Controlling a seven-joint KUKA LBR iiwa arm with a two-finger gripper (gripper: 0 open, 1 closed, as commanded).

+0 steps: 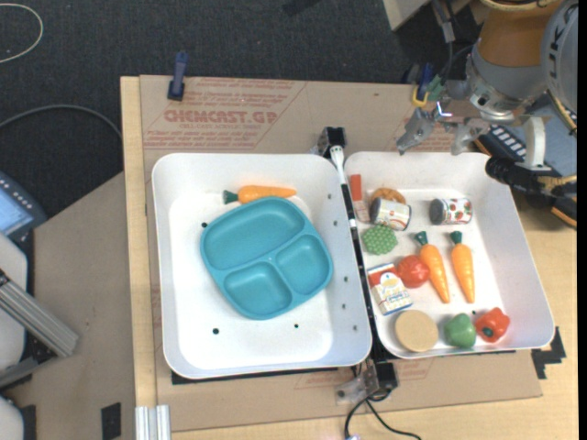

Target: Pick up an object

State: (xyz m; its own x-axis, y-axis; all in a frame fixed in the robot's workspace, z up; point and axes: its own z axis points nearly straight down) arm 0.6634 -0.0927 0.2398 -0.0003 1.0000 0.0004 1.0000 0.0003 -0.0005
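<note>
Carrot [264,192] lying in left bin [174,246], touching teal plate [266,257] top edge. Toy food sitting in right bin [523,236]. Gripper [438,128] hovering beyond right bin's far rim, fingers spread, grasping nothing. Cardboard underlying bins.

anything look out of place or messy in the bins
Mostly tidy. One carrot lies alone in the left bin, beside the far rim of the teal divided plate rather than on it, while the other toy foods sit in the right bin. No spill or damage is visible.
</note>
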